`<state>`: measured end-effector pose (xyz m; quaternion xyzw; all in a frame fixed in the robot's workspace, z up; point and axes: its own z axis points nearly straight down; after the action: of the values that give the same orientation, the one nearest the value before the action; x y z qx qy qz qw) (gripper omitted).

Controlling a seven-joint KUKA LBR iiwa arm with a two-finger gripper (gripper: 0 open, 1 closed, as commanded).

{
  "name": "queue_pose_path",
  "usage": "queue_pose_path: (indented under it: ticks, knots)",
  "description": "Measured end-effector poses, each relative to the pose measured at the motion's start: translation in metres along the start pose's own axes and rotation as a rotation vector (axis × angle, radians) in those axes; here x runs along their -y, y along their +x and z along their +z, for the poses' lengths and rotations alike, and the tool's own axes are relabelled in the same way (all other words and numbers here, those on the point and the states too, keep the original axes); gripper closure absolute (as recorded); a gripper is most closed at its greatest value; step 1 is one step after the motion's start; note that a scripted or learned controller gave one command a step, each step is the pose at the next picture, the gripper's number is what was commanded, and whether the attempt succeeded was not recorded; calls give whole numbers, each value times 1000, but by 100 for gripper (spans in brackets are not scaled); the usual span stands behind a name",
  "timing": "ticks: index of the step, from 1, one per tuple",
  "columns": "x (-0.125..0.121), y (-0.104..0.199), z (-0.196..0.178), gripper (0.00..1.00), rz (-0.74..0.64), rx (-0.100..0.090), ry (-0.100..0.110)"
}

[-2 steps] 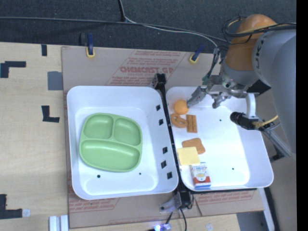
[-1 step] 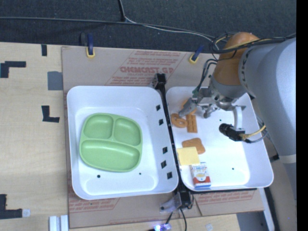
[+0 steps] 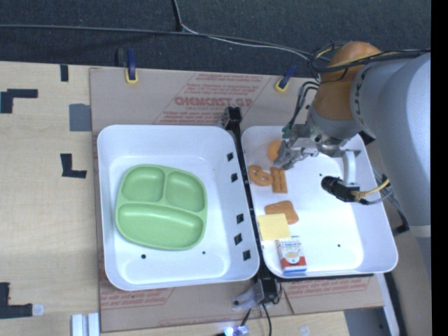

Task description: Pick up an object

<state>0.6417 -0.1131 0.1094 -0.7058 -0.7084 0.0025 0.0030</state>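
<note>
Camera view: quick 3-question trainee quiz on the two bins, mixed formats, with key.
1. True or false: the green divided plate lies in the left bin.
2. Which item lies nearest the front edge of the right bin? A) pretzel B) yellow cheese slice C) small carton
3. Fill in: the gripper hangs over the ___ part of the right bin, near the orange food pieces.

Key
1. True.
2. C. The small carton sits closest to the front edge, with the yellow cheese slice just behind it.
3. Back.
</note>
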Motion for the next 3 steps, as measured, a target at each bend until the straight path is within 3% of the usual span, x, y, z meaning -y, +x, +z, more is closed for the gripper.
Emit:
queue_pose_path:
  ticks: [1,3]
  knots:
    - [0,-4,-63,100,2,1,-12]
    - [2,6,-154,100,2,1,-11]
